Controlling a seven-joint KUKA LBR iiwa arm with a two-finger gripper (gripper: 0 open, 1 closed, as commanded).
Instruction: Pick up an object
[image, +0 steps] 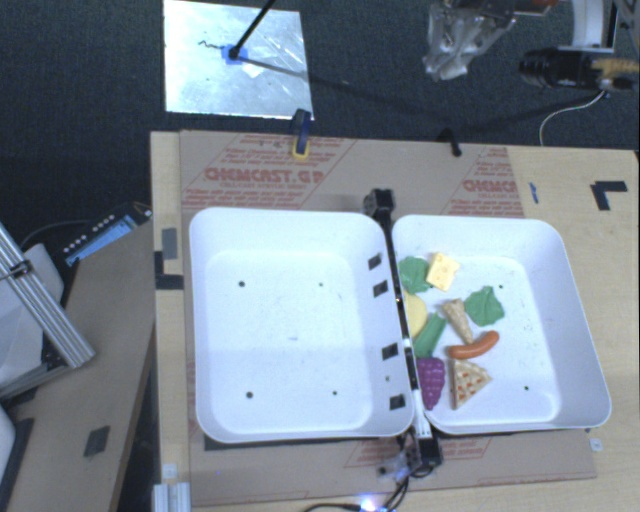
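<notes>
Smooth plastic toy foods (450, 325), varied shapes

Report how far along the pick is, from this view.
Done: nothing yet. The toy foods all lie in the right bin, including the cheese wedge, the sausage, the pizza slice and the grapes. In hand: nothing visibly; the end effector sits blurred at the top of the view, off the bins. Left: descend over an item, grasp it, lift.
</notes>
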